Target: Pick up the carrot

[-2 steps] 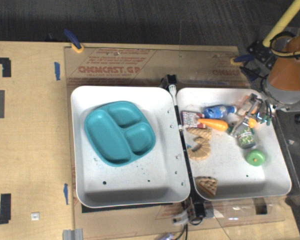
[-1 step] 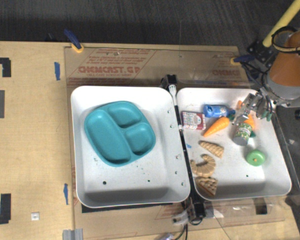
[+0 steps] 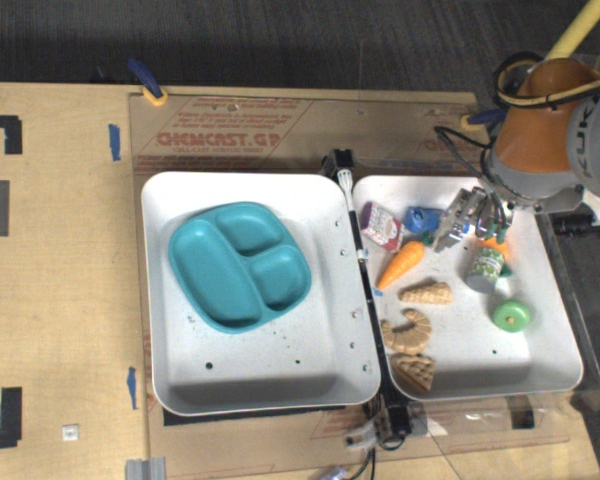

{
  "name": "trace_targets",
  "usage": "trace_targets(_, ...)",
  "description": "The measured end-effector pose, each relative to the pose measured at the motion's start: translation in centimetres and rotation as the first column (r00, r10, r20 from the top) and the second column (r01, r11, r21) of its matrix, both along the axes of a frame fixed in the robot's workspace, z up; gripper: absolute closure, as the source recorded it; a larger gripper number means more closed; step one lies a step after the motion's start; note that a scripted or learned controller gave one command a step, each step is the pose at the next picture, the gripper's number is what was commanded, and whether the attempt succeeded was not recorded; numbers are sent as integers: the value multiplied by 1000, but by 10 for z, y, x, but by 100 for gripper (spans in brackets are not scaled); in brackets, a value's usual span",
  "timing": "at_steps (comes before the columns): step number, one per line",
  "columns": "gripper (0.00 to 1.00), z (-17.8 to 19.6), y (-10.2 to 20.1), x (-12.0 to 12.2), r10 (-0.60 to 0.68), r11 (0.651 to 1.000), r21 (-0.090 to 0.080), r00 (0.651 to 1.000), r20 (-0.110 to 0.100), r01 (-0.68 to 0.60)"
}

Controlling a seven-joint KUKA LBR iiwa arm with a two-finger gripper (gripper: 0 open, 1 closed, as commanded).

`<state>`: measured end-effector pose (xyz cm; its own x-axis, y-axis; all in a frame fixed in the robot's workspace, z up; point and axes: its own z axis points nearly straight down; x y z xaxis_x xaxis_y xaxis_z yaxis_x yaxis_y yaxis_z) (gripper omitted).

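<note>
The carrot (image 3: 402, 262) is orange with a green top and lies at a slant in the right bin (image 3: 555, 353), close to the bin's left wall. My gripper (image 3: 471, 222) hangs over the upper middle of that bin, up and to the right of the carrot and apart from it. Nothing shows in its grasp. The orange-banded wrist (image 3: 536, 128) rises behind it at the upper right.
Around the carrot lie a pink-and-white packet (image 3: 382, 226), a blue item (image 3: 418, 218), a green bottle (image 3: 487, 264), a green round piece (image 3: 510, 315) and several tan waffle pieces (image 3: 412, 334). A teal divided plate (image 3: 242, 265) sits in the left bin (image 3: 165, 368).
</note>
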<state>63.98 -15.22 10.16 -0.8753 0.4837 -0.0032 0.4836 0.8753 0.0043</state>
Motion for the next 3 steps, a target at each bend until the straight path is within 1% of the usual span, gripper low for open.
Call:
trace_targets(1, 100, -10, 62, -75, -79, 997, 0, 997, 6, 79)
trace_targets(2, 0, -11, 60, -73, -81, 997, -2, 997, 12, 81)
trace_targets(3, 0, 86, 110, -158, -251, 968, 1, 968, 1, 251)
